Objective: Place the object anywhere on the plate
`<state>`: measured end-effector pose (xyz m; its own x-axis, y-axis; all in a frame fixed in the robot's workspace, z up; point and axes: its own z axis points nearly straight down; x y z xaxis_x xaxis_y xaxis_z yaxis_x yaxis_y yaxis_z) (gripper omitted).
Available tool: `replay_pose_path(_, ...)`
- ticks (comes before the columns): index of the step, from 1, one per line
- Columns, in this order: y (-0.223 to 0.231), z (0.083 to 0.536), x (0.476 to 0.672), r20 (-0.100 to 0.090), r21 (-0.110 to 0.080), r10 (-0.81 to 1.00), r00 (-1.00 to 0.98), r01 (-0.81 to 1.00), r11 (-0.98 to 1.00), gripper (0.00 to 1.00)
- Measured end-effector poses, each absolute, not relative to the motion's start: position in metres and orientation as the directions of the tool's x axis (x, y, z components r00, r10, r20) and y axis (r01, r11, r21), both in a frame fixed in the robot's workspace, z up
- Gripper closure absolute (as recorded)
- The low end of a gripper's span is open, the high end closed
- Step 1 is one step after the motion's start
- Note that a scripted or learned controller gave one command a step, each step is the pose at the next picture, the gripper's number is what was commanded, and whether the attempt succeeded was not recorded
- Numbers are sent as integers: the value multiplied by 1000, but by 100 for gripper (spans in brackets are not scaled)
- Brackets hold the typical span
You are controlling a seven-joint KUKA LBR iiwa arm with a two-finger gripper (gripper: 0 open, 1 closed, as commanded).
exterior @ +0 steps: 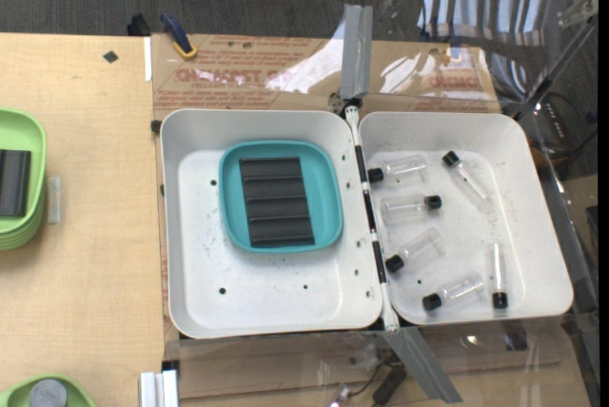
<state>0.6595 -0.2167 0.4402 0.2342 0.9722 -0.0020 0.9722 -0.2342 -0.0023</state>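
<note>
Six black-capped vials (pixel 409 204) in right bin (pixel 521 234), one teal plate (pixel 231 196) in left bin (pixel 205 277); claw state not tellable.

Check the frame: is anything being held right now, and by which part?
Nothing is seen held. All six clear vials with black caps, such as one, lie loose in the right bin; the teal plate sits in the left bin.

— Colours, cables, markings, screws?
— Impossible to tell from this slant.
— And the pale strut (pixel 579 8) at the upper right corner?
— Whitish, thin, straight, set against striped reflections. Robot's own or not: impossible to tell.
</note>
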Motion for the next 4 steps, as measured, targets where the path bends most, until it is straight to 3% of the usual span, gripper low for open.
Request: replay_pose_path(4, -215, 441, 659, -1, -1, 813, 583, 813, -583, 0)
